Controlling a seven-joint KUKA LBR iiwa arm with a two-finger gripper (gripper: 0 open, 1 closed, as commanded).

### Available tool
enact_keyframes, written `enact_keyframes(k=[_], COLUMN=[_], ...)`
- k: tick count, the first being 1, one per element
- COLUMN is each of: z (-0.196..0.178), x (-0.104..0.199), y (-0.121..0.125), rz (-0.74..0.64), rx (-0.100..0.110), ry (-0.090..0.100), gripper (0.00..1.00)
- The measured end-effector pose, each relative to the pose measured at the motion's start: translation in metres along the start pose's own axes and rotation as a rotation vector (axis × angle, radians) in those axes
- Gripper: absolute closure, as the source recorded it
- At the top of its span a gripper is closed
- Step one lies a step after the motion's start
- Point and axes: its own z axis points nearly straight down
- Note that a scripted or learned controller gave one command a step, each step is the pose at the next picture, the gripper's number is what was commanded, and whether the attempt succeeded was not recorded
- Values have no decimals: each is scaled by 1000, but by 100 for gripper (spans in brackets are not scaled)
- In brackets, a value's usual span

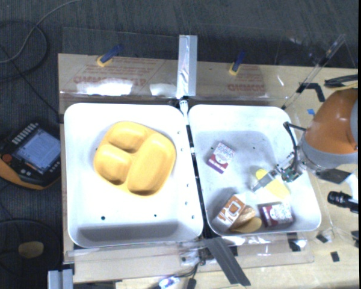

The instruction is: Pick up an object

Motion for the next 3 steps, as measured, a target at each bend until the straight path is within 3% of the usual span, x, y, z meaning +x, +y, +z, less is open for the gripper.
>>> enact_keyframes(k=[1,2,3], z=[-10,-168,-101], x=[0,9,68], y=[3,95,119], rz=[0,75,239], rx=[-4,12,15], ry=[1,11,13], gripper=[100,100,100])
